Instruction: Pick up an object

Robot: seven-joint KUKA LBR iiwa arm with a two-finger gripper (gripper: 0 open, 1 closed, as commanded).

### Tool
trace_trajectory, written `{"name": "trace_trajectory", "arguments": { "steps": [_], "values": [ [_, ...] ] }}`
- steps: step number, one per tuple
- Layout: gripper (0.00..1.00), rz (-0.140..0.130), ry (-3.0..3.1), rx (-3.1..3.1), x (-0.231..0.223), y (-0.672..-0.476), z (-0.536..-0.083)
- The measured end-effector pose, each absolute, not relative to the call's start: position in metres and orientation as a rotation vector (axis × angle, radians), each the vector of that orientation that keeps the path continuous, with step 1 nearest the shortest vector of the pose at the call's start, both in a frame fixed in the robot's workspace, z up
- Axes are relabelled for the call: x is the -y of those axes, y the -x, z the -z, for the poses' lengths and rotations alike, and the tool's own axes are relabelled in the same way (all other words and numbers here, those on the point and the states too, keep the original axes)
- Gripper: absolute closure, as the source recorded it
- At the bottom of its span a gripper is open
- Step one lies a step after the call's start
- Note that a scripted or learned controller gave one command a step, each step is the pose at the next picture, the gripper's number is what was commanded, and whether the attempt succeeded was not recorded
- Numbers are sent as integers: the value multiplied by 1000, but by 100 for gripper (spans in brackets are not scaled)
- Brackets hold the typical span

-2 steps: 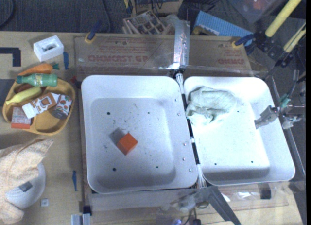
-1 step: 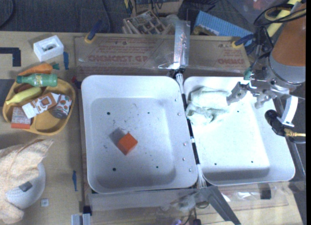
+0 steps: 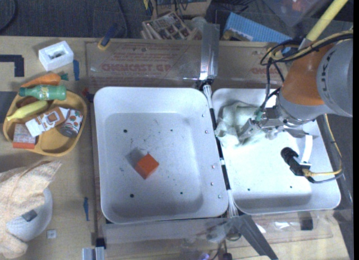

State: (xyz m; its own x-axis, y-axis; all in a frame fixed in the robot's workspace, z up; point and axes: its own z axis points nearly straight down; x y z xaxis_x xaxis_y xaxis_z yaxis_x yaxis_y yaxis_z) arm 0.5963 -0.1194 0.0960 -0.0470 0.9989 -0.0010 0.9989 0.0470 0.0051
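Orange block (image 3: 147,165) sits in left bin (image 3: 112,107), toward near middle, well apart from gripper (image 3: 251,128). I see gripper low in right bin (image 3: 320,197), far left part, against pale soft object (image 3: 231,116). Jaw state: cannot tell.

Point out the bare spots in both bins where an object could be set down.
Left bin: open floor all around the orange block. Right bin: front floor is bare; its back-left is crowded by the pale object and gripper.
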Motion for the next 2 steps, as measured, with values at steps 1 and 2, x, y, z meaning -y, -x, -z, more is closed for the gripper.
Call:
{"name": "trace_trajectory", "arguments": {
  "steps": [1,2],
  "values": [
    [0,-6,-2181,-2250,114,-640,-90],
    [0,-6,-2182,-2250,114,-640,-90]
  ]
}}
